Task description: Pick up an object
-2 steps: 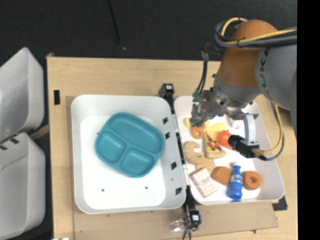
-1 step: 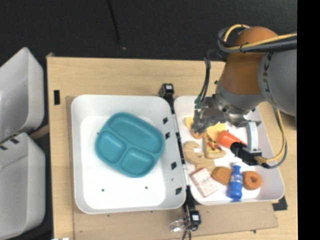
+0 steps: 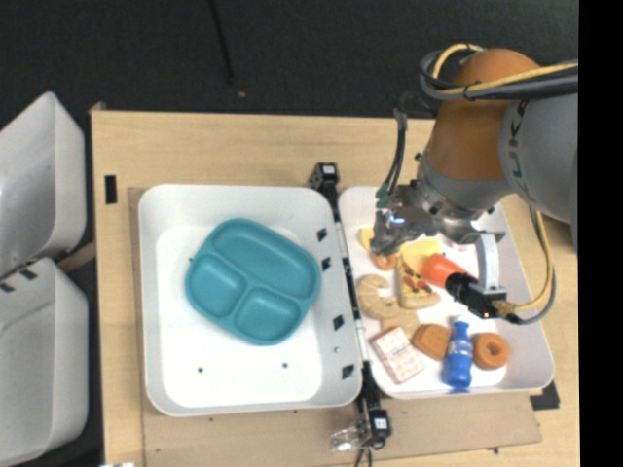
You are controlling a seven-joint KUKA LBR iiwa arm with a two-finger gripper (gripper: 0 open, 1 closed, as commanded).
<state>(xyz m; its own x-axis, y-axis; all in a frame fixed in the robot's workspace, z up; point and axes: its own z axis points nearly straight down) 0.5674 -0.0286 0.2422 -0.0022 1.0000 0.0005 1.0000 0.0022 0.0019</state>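
I see the gripper (image 3: 389, 230) low at the right bin's (image 3: 531, 363) far-left corner, over the piled toy food (image 3: 414, 280). I cannot tell its state. In my judgement nothing is lifted; 1 pick remains.

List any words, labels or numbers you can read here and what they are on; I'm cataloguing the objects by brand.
No text can be read in this view.
Small carton: reddish print on its face, too blurred to read.
Blue bottle: no legible label.
Teal divided plate: plain, unmarked.
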